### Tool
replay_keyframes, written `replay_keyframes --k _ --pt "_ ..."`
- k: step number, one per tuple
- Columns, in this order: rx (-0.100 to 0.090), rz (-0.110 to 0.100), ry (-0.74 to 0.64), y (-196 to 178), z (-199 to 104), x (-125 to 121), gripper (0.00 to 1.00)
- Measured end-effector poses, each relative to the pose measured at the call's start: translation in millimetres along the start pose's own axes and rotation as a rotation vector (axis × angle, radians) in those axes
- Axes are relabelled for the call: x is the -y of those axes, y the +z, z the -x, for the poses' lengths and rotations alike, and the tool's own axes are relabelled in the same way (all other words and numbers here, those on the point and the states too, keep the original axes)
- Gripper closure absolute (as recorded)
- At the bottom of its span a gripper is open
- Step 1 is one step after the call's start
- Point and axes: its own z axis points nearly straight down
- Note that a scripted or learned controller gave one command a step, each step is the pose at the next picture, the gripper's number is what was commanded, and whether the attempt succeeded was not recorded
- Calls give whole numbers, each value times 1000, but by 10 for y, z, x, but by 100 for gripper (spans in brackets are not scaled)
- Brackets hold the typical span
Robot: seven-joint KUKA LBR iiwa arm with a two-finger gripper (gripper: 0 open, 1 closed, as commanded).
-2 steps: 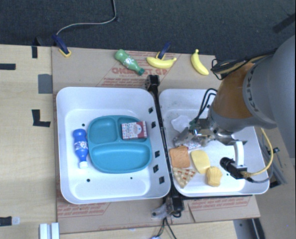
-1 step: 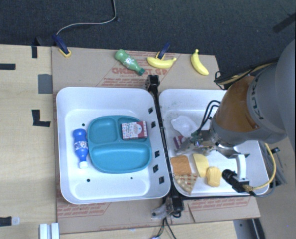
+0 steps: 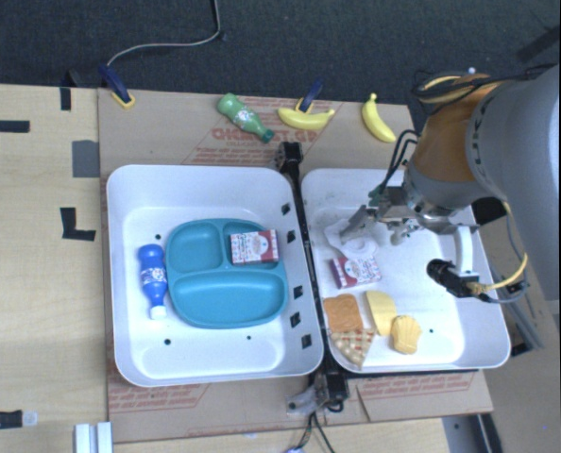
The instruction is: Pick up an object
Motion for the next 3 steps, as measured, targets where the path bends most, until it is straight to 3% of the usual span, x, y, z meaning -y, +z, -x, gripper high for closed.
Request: replay_keyframes --k 1,2,3 --pt "-1 1 0 421 -134 532 0" --pt "-1 -1 0 303 -101 16 0" --pt "0 2 2 418 -17 865 0"
